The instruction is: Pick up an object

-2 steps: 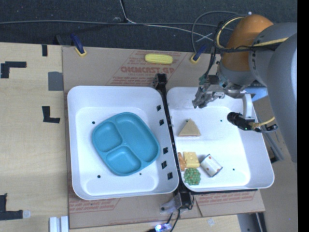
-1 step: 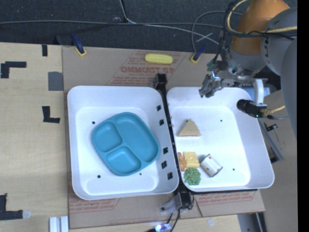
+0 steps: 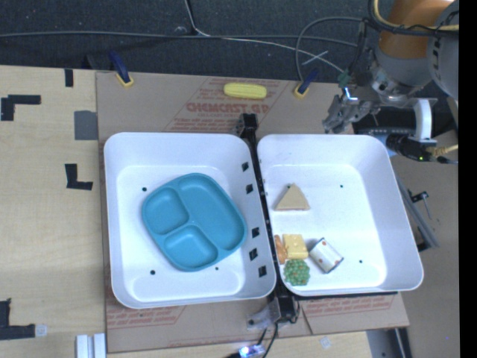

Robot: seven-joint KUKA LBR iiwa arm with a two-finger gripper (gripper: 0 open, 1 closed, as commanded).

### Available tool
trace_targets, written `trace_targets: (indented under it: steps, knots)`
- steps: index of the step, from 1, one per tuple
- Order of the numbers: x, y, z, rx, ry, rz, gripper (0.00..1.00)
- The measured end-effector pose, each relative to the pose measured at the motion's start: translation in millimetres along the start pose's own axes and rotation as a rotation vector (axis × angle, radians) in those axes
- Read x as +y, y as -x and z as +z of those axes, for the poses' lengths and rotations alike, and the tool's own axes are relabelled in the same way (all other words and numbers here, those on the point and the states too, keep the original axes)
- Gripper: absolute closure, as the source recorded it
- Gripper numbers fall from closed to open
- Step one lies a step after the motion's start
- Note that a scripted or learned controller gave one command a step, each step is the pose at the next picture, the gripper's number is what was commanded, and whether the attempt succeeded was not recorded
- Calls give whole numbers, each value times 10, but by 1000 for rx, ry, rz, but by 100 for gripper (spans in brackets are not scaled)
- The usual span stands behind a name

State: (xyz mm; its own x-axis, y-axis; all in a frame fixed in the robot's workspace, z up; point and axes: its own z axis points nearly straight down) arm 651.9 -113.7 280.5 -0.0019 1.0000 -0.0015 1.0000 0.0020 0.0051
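Candidate objects all lie in the right white bin (image 3: 387, 200): a tan triangular wedge-shaped piece (image 3: 292, 198) near the bin's middle-left, and a cluster toward the near-left corner, namely a small orange piece (image 3: 280, 247), a yellow block (image 3: 296, 245) just beside it, a green bumpy broccoli-like piece (image 3: 297, 272) touching the yellow block's near side, and a small white-and-grey cylinder with a dark end (image 3: 325, 255) just right of them, tilted. None is lifted; all rest on the bin floor. The gripper (image 3: 341, 115) sits above the bench beyond the far edge of the right bin, well apart from every object, nothing between its fingers; fingers small and blurred, so how far apart they are can't be made out. Grey arm with orange band (image 3: 417, 13) comes in at the upper right. Left white bin (image 3: 119, 200) holds a blue three-compartment plastic plate (image 3: 193, 221), tilted diagonally. A yellow corn-like item (image 3: 244, 90) lies on the brown cardboard sheet (image 3: 186, 103) behind the bins. Cables run over the dark backdrop.
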Motion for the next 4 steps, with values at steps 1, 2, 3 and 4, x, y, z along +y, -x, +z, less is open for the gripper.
trace_targets:
  steps: [1, 2, 3, 4]
  knots:
    - [-225, -562, 36, 3, -7, -3, 100]
    - [-497, -1017, 250, 2, -10, -2, 100]
    - [-737, -1583, 380, 2, -10, -4, 100]
    - [-1076, -2044, 521, 1, -11, -3, 100]
